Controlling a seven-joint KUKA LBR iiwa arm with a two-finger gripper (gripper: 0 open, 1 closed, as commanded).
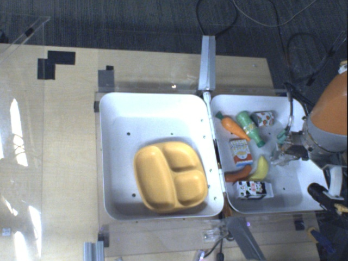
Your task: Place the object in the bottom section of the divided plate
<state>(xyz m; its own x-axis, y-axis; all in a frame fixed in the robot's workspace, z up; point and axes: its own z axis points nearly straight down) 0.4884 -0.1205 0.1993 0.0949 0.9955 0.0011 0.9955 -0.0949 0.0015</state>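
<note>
A yellow divided plate (pixel 142 185) lies in the left bin (pixel 122 118), towards its front. It has one long section on the left and two smaller ones on the right. The right bin (pixel 293 192) holds the loose objects: a carrot (pixel 235 126), a green bottle (pixel 250 126), a small red and white carton (pixel 265 118), an orange packet (pixel 240 150), a yellow banana-like piece (pixel 261 168), a red-brown sausage shape (pixel 237 174) and a black and white carton (pixel 252 188). My gripper (pixel 281 150) hangs over the right bin, just right of the yellow piece.
The arm's grey body with its orange band (pixel 333 110) covers the right bin's far right side. A metal post (pixel 207 64) stands behind the wall between the bins. Cables (pixel 255 7) lie on the dark floor at the back.
</note>
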